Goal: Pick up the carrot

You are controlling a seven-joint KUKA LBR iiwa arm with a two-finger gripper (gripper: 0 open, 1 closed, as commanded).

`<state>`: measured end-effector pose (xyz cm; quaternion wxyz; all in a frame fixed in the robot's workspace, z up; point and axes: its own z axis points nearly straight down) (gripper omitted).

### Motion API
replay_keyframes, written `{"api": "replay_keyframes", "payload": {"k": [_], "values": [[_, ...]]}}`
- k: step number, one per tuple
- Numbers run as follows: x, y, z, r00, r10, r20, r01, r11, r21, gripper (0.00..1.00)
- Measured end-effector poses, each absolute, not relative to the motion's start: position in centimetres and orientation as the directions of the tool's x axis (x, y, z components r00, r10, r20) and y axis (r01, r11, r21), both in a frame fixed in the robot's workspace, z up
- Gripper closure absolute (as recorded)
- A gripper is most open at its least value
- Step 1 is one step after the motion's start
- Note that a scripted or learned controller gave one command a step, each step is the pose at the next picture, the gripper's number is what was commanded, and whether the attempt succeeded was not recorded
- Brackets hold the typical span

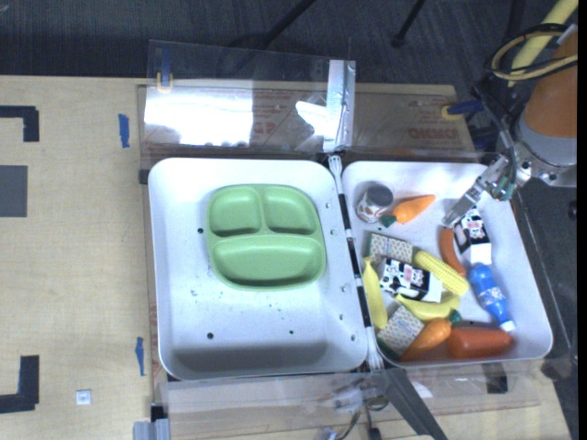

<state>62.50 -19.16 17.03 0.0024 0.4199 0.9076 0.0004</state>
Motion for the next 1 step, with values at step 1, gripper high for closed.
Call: {"api": "replay_keyframes", "payload": {"k": [1], "values": [[64.88, -22.27, 17.2, -0.521, 0.853, -0.005, 0.853, 0.521, 0.004, 0.0]]}}
